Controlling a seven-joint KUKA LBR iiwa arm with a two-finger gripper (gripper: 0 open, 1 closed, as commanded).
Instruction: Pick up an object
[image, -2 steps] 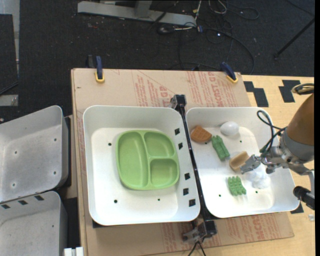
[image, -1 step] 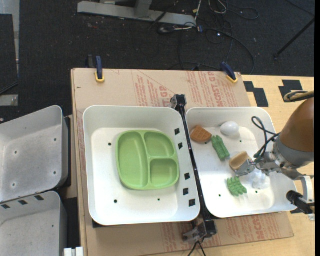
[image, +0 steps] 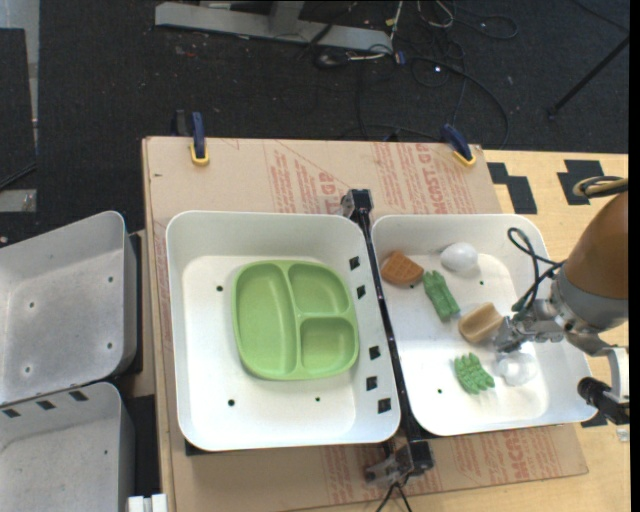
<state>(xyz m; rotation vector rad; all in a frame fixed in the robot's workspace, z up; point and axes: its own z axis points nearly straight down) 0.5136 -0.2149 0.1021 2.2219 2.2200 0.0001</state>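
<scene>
1. While the arm (image: 600, 265) reached in from the right, the pincer (image: 515, 340) was seen low over the right bin (image: 530, 412), and whether it was spread or pressed together could not be told.
2. A small white object (image: 515, 371) was found just below the pincer, apparently touching or nearly touching it; nothing could be confirmed as pinched.
3. A tan block (image: 480, 322) was seen just to the left of the pincer, close beside it.
4. A green ridged piece (image: 473, 373) was placed to the lower left of the pincer, near the white object.
5. A long green piece (image: 439, 296) was noted further left and slightly above the pincer, lying at a slant.
6. A brown wedge (image: 401, 268) and a white rounded object (image: 460, 258) were set well above and left of the pincer, near the bin's far wall.
7. A green divided plate (image: 296, 320) was seen well to the left of the pincer, lying flat in the left bin (image: 200, 400).
</scene>
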